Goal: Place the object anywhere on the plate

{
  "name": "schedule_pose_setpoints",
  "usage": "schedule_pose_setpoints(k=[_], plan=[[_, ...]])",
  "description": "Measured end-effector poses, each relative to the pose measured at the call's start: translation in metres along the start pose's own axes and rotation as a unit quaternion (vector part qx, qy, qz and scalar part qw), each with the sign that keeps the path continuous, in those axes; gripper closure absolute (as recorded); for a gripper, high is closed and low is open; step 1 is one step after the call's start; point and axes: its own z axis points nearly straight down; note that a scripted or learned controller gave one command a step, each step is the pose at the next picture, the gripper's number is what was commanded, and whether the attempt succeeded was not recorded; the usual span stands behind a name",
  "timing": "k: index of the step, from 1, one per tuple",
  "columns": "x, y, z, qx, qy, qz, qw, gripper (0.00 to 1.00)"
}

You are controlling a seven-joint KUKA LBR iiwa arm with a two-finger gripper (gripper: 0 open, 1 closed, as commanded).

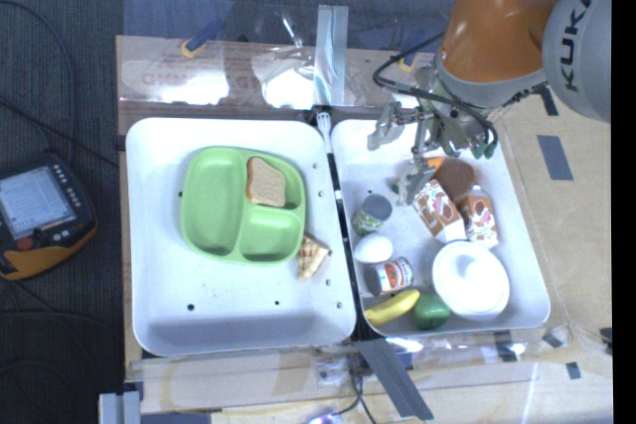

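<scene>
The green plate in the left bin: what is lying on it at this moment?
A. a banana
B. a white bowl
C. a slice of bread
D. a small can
C. A brown slice of bread sits in the upper right compartment of the green plate; the banana, white bowl and small can all lie in the right bin.

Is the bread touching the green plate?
Touching. The camera view shows the bread lying in the plate's upper right compartment, resting on it.
</scene>
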Motion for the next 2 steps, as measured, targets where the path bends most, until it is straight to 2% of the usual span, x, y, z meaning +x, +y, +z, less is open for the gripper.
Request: schedule_pose_setpoints(k=[1, 2], plan=[[-0.002, 0.001, -0.011, -0.001, -0.003, 0.000, 1.0000, 1.00], [0.057, 0.054, 0.018, -0.001, 0.001, -0.177, 0.9842, 1.00]])
